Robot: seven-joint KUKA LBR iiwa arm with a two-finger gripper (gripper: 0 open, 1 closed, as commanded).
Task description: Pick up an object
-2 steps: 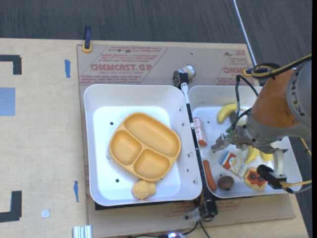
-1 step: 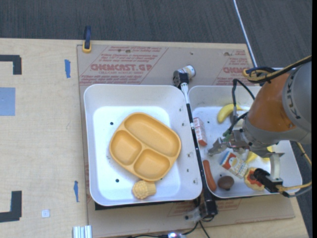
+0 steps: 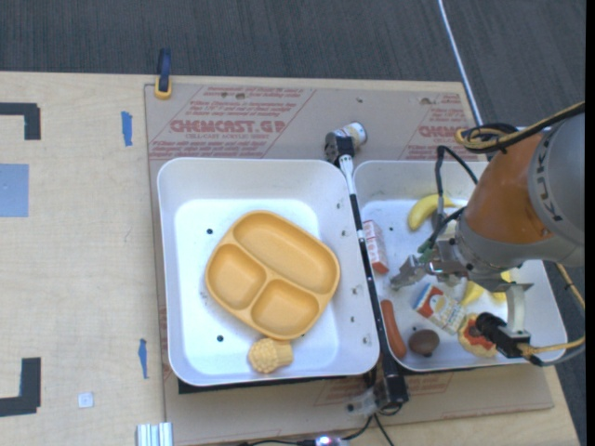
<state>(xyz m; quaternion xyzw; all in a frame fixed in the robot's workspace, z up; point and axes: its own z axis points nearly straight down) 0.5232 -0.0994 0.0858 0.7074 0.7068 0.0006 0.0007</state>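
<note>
Two bins: near edge of left bin (image 3: 177, 277) has a yellow corn-like toy (image 3: 270, 354), then a divided yellow plate (image 3: 271, 273). Right bin (image 3: 390, 179) has hotdog (image 3: 393, 331), brown ball (image 3: 424, 343), banana (image 3: 424, 211). Gripper (image 3: 437, 269) low over right-bin clutter, jaw state can't tell, nothing visibly held

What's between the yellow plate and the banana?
In the camera view, going from the yellow divided plate toward the banana, you cross the left bin's white wall, the dark strip between the bins, then a small red-and-white packet.
</note>
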